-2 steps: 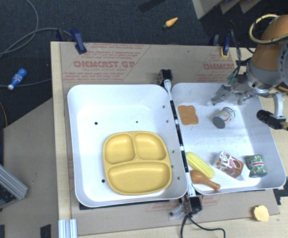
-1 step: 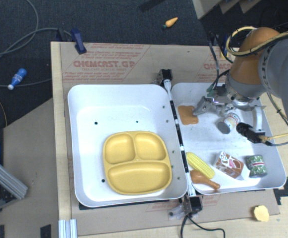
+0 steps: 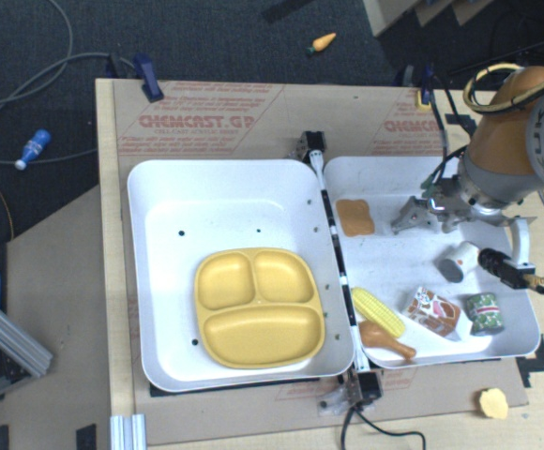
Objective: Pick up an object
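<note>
The scene is lit brightly and evenly from above, so that the two white bins [image 3: 159,214] are rendered almost washed out and a soft sheen is seen on the yellow divided tray [image 3: 258,306]. Only short, faint shadows are cast, chiefly along the bins' inner walls and beneath the arm [image 3: 511,143] at the right, while the dark carpet [image 3: 206,17] around the bench is left dim and low in detail. Moderate sharpness is kept across the middle, but fine texture is softened by a slight graininess, and the small items are resolved only coarsely.
</note>
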